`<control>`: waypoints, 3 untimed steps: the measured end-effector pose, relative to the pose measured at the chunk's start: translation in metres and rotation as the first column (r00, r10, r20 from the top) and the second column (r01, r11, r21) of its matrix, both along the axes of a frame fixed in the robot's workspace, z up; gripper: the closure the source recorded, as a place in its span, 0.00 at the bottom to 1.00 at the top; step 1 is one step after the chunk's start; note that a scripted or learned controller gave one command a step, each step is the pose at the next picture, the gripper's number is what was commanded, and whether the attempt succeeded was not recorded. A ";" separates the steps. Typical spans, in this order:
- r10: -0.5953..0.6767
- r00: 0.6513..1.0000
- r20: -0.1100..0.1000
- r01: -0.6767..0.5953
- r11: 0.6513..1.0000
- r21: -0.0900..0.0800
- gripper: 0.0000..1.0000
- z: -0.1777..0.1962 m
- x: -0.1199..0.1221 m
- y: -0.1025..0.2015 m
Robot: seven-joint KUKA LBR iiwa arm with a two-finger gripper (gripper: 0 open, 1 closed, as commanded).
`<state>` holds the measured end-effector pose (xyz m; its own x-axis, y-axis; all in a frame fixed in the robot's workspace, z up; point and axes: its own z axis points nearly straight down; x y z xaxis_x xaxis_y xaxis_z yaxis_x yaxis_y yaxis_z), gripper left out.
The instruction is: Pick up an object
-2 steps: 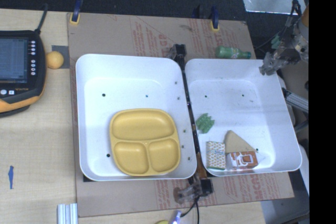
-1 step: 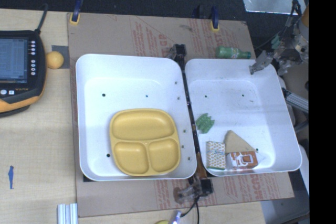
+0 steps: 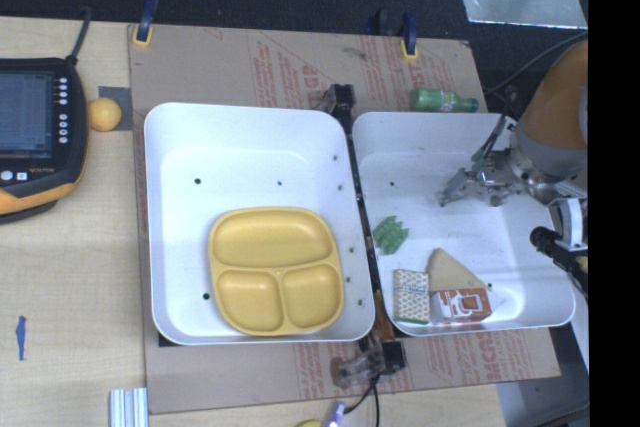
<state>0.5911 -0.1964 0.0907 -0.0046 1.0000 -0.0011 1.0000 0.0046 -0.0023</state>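
**Jaws low in the right bin, nothing between them**

Camera view: The jaws (image 3: 470, 187) sit low over the bare floor in the upper part of the right-hand shallow white bin (image 3: 560, 315), at the end of the grey arm with its orange band (image 3: 556, 115) reaching in from the right. The metal fingers look splayed apart and carry nothing, though the small, dim detail leaves their exact spread uncertain.

The candidate objects lie nearer the front of that bin, apart from the jaws. A small crumpled green piece (image 3: 389, 234) rests close to the divider between the bins. Below it, a little patterned beige packet (image 3: 411, 295) lies just beside a red-brown and white carton (image 3: 461, 304), and a tan wedge-shaped piece (image 3: 456, 270) touches the carton's upper edge.

The left-hand white bin (image 3: 170, 215) holds a yellow plastic tray with three compartments (image 3: 275, 270). It is probably stiff and light, but broad and shallow, so only its rim would offer a hold.

Judging by looks, the green piece is soft and light and should yield to a pinch from above across its narrow width. The carton appears stiffer, with flat smooth faces that may slip; gripping across its short sides seems safest. Its closeness to the packet and wedge risks catching a neighbour.

The tabletop (image 3: 60, 315) also bears a grey-and-orange handheld pendant (image 3: 35, 140).
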 end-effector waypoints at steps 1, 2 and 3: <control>-0.002 1.000 0.000 0.002 1.000 0.001 0.00 0.070 -0.115 -0.009; 0.003 1.000 -0.002 -0.003 1.000 0.001 1.00 0.080 -0.115 -0.009; -0.001 1.000 0.002 0.001 1.000 0.000 1.00 0.168 -0.084 -0.016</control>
<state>0.5069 -0.2120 0.2583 -0.0035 1.0000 -0.0007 1.0000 0.0035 -0.0007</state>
